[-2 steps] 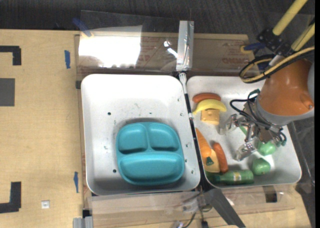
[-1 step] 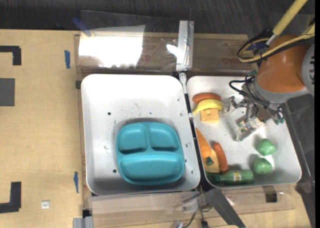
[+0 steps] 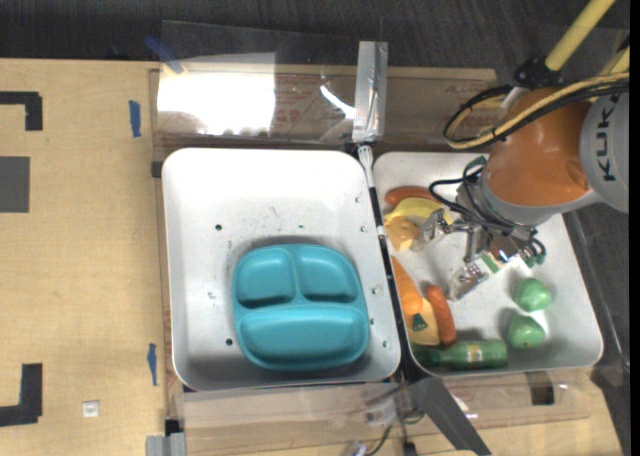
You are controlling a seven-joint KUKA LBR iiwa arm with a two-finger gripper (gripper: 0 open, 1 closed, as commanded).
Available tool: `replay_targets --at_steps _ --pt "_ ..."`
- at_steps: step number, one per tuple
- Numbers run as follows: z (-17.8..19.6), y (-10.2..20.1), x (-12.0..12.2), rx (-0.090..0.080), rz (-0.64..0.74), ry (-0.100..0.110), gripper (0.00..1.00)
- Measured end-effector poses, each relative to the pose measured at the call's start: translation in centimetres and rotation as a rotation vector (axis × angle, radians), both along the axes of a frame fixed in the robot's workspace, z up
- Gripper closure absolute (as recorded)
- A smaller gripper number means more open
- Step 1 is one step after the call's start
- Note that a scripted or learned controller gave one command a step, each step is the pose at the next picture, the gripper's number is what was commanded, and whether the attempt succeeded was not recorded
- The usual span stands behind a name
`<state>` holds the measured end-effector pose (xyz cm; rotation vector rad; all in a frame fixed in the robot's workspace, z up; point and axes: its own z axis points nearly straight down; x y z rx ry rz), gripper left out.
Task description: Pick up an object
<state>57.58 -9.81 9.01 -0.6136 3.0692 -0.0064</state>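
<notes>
Both bins looked like smooth white plastic, the left bin [image 3: 190, 204] a bit scuffed and speckled. The teal divided tray [image 3: 298, 306] was matt-ish plastic with a soft sheen. The toy food in the right bin [image 3: 580, 284] seemed glossy plastic: two green pieces [image 3: 530, 312], an orange carrot [image 3: 412, 296], a green bottle [image 3: 470, 353]. The bench top [image 3: 80, 274] read as plain matt wood or board. At the far side a clear sheet [image 3: 260, 94] caught hard glare. The arm's orange band [image 3: 540, 159] was shiny.

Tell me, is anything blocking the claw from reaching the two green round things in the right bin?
Nothing visible does. The gripper hangs over bare bin floor, and the two green fruits lie uncovered just beyond it, toward the right bin's near corner.
</notes>
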Motion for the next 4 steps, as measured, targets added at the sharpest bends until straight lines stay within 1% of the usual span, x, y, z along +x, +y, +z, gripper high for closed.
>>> replay_targets --at_steps 1,2,3,4 --pt "0.1 0.5 -4.1 -0.003 0.284 -0.005 0.0" --pt "-0.1 -1.5 8.1 0.0 0.187 0.001 0.0" --pt "-0.1 0.1 9.4 0.001 0.143 -0.002 0.0" --pt "-0.2 -0.4 9.3 0.004 0.062 0.0 0.0"
